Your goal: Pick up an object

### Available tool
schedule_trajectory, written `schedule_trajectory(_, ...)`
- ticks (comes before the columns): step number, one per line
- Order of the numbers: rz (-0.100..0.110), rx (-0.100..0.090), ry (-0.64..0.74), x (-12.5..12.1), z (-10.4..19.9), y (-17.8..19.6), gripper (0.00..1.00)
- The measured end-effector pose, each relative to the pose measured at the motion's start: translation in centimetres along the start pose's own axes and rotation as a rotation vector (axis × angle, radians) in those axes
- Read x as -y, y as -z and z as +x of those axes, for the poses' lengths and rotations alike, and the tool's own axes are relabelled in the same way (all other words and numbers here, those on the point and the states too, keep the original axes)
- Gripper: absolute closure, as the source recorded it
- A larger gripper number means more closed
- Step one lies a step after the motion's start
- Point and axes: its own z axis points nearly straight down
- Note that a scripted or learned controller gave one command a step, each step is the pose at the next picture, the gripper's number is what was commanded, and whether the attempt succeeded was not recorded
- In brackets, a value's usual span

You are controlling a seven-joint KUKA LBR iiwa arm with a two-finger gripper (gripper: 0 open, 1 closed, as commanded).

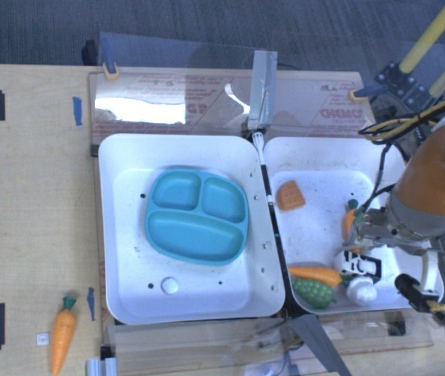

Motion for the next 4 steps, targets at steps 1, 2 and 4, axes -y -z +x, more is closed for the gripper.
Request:
schedule_trajectory(1, 0.006, -0.004, -0.099, -6.2, 8.2, 9.0, 1.00)
schedule_trajectory(2, 0.004, -0.002, -0.104, -6.8, 10.6, 18.1, 1.00)
schedule_trajectory(4, 0.016, 0.001, -0.267, -6.2, 10.4, 10.6, 1.00)
